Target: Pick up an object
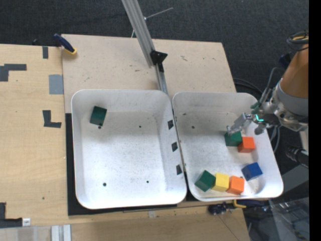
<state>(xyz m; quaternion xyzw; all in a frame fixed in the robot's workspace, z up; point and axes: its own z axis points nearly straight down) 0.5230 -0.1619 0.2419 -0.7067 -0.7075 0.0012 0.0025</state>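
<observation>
The two-finger gripper (239,126) is positioned low in the right white bin (210,104), directly above a dark green cube (232,139) touching an orange cube (246,144). Jaw state cannot be determined. A second dark green cube (98,115) lies in the left white bin (120,185).

The arm (296,87) is grey with an orange band above the wrist. Its gripper (244,124) is pale metal with a small green-cyan light and thin dark cables nearby.
</observation>
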